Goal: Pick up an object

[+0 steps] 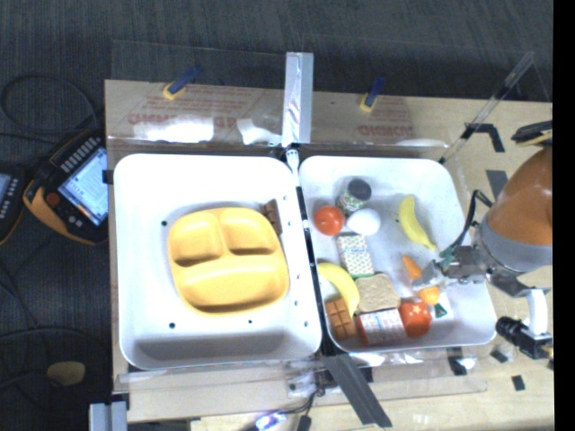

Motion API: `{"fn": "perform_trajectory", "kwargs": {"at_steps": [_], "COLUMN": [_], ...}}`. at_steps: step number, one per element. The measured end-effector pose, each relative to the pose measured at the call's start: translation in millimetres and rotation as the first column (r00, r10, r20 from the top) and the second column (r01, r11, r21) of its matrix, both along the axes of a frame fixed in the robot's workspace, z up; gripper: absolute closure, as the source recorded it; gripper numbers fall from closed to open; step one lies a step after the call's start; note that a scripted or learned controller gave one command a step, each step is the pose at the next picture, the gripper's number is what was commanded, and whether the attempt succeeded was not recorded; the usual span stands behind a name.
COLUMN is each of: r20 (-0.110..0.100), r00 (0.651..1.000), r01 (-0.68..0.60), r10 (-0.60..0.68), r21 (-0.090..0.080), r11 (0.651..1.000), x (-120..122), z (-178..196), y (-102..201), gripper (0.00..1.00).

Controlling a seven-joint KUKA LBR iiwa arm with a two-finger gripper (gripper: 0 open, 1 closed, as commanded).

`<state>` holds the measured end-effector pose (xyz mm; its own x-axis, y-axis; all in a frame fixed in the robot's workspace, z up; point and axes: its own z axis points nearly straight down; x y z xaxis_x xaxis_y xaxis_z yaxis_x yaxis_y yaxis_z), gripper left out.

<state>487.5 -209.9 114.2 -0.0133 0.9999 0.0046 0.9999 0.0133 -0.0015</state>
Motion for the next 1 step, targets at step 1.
{"fn": "perform_trajectory", "kwargs": {"at_steps": [1], "r20": [-0.001], "r00": [0.999], "r01": [-0.039], "r10": [0.039], "r21": [-0.004], "r11": [0.999], "x": [-3.6], "z": [88.9], "y": [73.7], "gripper": [1.0]}}
